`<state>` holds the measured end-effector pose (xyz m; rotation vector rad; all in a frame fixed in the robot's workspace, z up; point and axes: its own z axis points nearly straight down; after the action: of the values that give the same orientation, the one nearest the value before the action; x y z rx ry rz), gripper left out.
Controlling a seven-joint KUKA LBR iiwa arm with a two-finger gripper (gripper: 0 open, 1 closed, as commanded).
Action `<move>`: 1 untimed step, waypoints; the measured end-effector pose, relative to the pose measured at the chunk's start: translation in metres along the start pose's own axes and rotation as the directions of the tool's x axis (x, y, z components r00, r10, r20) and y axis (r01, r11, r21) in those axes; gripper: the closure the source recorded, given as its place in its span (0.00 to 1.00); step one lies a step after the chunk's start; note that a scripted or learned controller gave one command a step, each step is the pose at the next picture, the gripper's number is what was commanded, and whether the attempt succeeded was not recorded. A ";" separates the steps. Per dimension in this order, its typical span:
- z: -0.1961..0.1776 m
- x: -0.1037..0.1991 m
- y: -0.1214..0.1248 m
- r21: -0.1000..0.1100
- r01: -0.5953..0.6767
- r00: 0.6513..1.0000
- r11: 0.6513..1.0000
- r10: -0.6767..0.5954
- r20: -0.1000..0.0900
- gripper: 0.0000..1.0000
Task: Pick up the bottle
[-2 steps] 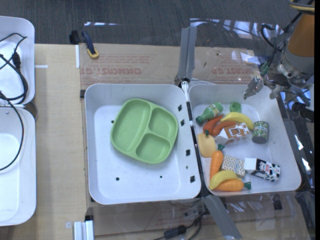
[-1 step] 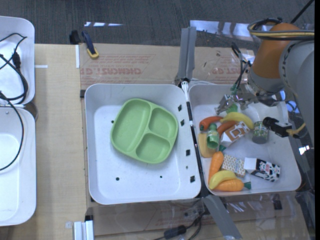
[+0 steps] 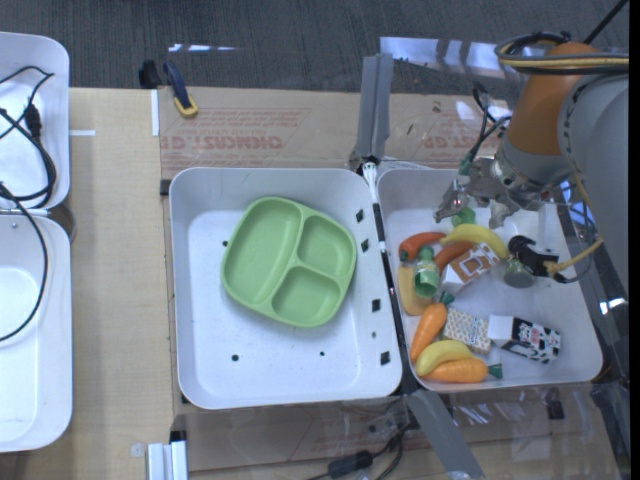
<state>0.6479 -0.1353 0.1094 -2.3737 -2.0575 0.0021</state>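
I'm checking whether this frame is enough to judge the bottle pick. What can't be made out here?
- Gripper: fingers small and cluttered in the camera view; open or shut cannot be told.
- Bottle: partly covered by the toy carrots and banana; its full outline is hidden.
- Right bin: far side covered by the arm.

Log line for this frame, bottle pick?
gripper: above right white bin, far end | small green-capped bottle: lying among toy food, not held | left white bin: green divided plate
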 end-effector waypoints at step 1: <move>0.017 -0.017 -0.001 0.001 -0.028 1.000 1.000 0.028 0.000 0.00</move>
<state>0.6446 -0.1521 0.0921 -2.4021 -2.0238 0.0036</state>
